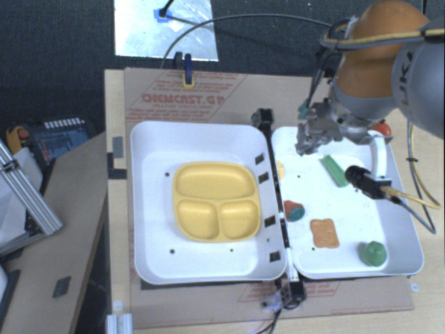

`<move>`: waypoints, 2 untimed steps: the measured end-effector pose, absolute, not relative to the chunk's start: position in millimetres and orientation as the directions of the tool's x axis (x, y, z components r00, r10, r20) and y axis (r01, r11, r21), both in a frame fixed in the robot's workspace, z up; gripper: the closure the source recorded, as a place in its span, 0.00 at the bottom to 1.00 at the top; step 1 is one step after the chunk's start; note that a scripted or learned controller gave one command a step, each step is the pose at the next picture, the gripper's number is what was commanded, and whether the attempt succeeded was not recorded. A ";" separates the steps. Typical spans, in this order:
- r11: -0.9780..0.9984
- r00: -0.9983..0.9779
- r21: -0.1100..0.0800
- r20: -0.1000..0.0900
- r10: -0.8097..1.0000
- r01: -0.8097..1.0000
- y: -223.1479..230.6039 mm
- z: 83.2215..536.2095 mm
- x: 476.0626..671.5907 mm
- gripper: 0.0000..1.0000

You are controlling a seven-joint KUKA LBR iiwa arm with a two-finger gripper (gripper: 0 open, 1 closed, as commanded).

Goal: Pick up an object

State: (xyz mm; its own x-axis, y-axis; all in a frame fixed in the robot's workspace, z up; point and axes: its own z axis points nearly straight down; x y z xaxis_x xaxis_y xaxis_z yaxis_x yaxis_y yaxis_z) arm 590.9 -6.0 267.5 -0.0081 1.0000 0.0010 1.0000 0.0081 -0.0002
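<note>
My gripper [306, 145] hangs over the far left part of the right bin [400, 221], with nothing seen in it. Just right of it and nearer the camera lies a green stick [334, 170]. Further toward the front are a red and teal object [293, 210], a flat orange-brown piece [324, 232] and a round green object [373, 253]. A small yellow bit [279, 168] sits by the bin's left wall. A red-orange thing [382, 127] peeks out behind the arm.
The left bin [149, 186] holds a yellow divided tray [215, 200]. A black divider [272, 179] runs between the bins. The grey and orange arm [379, 47] covers the far right corner of the right bin.
</note>
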 end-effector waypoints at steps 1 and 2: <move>0.010 -0.010 0.000 0.002 1.000 1.000 49.6 261.4 566.4 1.00; 0.009 -0.009 0.000 0.002 1.000 1.000 93.5 253.0 559.0 1.00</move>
